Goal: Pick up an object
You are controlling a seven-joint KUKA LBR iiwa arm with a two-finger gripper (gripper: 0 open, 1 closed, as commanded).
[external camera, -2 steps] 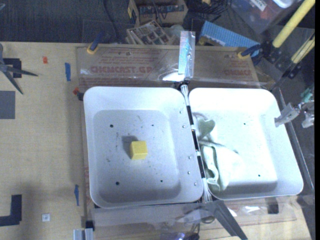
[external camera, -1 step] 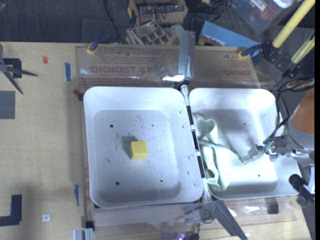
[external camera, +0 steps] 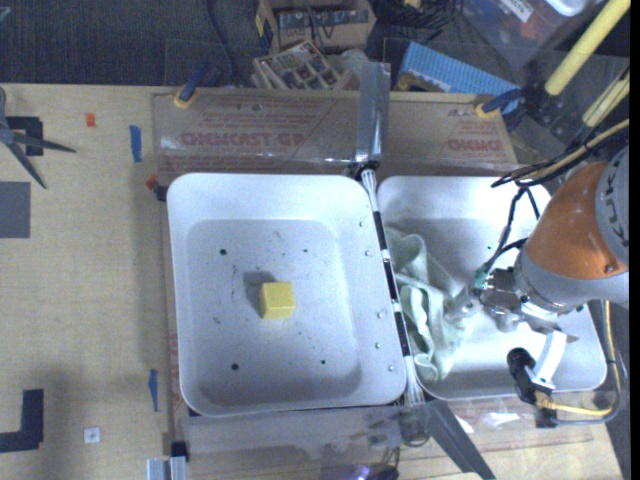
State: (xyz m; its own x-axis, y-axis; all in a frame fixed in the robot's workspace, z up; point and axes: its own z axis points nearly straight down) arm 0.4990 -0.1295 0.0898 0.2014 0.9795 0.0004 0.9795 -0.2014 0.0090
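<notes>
The hand [external camera: 468,306] is low in the right bin [external camera: 450,203], at the end of the grey arm [external camera: 575,258] with its orange band, which comes in from the right. It sits right at the edge of a pale green cloth [external camera: 420,303], and its tip appears to touch the cloth's bunched folds. I cannot tell how the hand is set: its tip blends into the grey metal and the cloth around it, and nothing can be made out held in it. Black cables [external camera: 515,208] loop over the arm above the hand, and a black and white fitting [external camera: 530,368] hangs below it near the bin's front wall.

The cloth lies crumpled along the left side of the right bin, running from about the middle of that side down towards the front corner, close against the divider between the two bins.

In the left bin [external camera: 200,268] a small yellow block [external camera: 278,300] rests on the floor, a little left of centre, alone and well apart from the hand. Dark specks are scattered over that bin's floor around it.

Both bins stand side by side on the wooden desk [external camera: 80,298]. Behind them lies a flat sheet of cardboard [external camera: 260,133] with red printing under clear film.
</notes>
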